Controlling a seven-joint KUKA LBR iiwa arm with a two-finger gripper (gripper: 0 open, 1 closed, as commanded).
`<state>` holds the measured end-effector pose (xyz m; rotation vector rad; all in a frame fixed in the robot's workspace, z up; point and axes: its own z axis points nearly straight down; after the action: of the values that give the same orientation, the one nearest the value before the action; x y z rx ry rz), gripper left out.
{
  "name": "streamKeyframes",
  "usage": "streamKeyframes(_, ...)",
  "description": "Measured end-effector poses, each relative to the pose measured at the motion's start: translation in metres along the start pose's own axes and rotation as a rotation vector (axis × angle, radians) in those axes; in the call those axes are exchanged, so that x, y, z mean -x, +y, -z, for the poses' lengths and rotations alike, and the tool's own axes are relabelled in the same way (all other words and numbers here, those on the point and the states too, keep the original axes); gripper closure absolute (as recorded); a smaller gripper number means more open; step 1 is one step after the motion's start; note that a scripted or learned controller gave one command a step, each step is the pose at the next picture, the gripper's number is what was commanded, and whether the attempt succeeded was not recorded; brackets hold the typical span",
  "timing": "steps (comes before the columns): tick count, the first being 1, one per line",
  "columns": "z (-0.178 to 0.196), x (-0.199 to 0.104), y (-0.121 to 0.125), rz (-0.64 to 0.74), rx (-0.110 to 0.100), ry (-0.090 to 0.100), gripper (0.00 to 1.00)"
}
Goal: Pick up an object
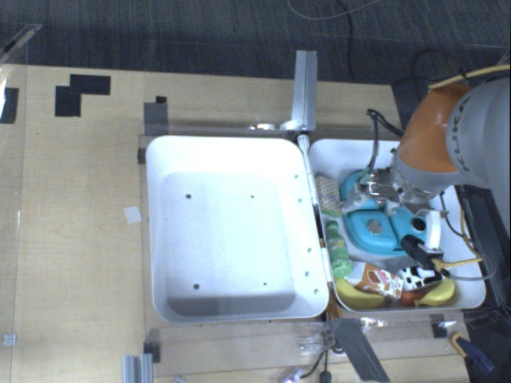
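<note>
**Observer:** Where is the arm right now?

**Operator:** I see it reaching in from the right, low over the right bin point(473, 294). The grey arm point(479, 134) with its orange band point(423, 138) covers the bin's upper right part, and the hand point(382, 188) sits down among the objects, just above a teal plastic toy point(374, 231).

**Observer:** Is the hand gripping anything?

**Operator:** I cannot tell. The wrist hides the business end from this slant, so whether it is open or closed is not something I can read.

**Observer:** What is in that bin?

**Operator:** The teal toy lies in the middle, touching or nearly touching the hand. Along the near wall lies a yellow banana point(359, 297), with an orange packet point(382, 281) and a small black-and-white cow-patterned piece point(418, 276) resting on it. Something green point(338, 254) is wedged against the left wall, and a beige meshy item point(327, 188) sits above it.

**Observer:** And the left bin?

**Operator:** The left bin point(160, 230) stands beside it on the desk point(72, 238), walls touching.
</note>
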<state>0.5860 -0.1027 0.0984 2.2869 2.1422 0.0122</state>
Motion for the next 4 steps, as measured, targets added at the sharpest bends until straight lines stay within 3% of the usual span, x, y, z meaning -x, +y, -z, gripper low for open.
streamKeyframes(1,0.008,-0.001,0.0,0.0,-0.001,0.002,1.0)
streamKeyframes(2,0.111,-0.036,0.057,0.223,-0.004,0.0,1.0)
streamKeyframes(3,0.073,0.029,0.067,-0.034,-0.007,-0.002,1.0)
streamKeyframes(4,0.074,0.029,0.067,-0.034,-0.007,-0.002,0.0)
